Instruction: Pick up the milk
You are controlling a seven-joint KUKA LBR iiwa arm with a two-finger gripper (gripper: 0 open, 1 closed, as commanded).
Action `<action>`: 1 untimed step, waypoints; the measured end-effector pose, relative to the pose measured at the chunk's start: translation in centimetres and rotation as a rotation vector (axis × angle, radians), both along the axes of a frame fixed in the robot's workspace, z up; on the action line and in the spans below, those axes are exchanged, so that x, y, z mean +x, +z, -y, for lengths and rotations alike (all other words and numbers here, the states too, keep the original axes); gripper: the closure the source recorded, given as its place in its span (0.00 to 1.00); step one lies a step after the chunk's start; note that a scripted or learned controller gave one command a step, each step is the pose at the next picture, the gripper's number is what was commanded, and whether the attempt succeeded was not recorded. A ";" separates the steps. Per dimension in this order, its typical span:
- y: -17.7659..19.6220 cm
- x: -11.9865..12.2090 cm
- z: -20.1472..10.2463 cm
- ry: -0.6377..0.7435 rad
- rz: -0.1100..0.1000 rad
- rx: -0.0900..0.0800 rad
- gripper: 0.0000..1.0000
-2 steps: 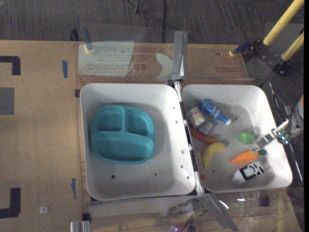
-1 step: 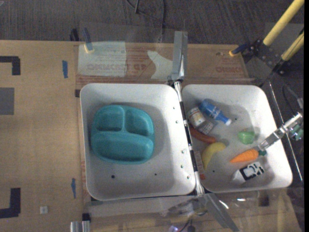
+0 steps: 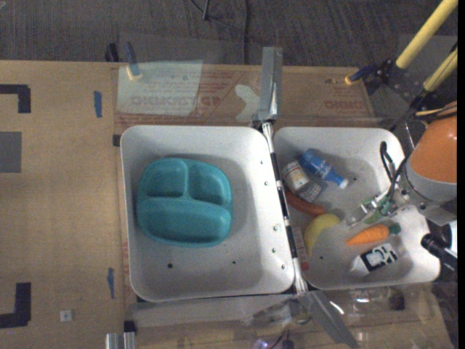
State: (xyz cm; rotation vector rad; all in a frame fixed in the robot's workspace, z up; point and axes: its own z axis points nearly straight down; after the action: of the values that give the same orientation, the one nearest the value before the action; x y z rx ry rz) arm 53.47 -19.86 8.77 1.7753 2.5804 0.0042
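In the right bin [image 3: 363, 140], a small white carton with black markings [image 3: 379, 257], which looks like the milk, lies near the front right corner. A blue bottle with a white end [image 3: 323, 168] lies toward the back left of that bin. My gripper [image 3: 376, 209] hangs low over the right-middle of the bin, just behind an orange carrot [image 3: 369, 235] and roughly a carton's length behind the carton. It sits apart from both the carton and the bottle. The grey arm with its orange band [image 3: 437, 155] reaches in from the right.
The right bin also holds a small can [image 3: 294, 174], a grey packet [image 3: 310, 191], a red-orange pepper [image 3: 305, 207] and a yellow lemon [image 3: 322, 229]. A teal divided plate [image 3: 184, 201] lies in the left bin [image 3: 247, 260]. A metal divider [image 3: 280, 202] separates the bins.
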 end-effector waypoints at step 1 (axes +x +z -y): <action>0.0 7.9 2.3 0.059 -0.002 0.005 0.00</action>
State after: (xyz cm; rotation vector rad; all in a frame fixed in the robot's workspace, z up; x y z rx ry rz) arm 61.35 -22.12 8.73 1.7009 2.6355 0.0086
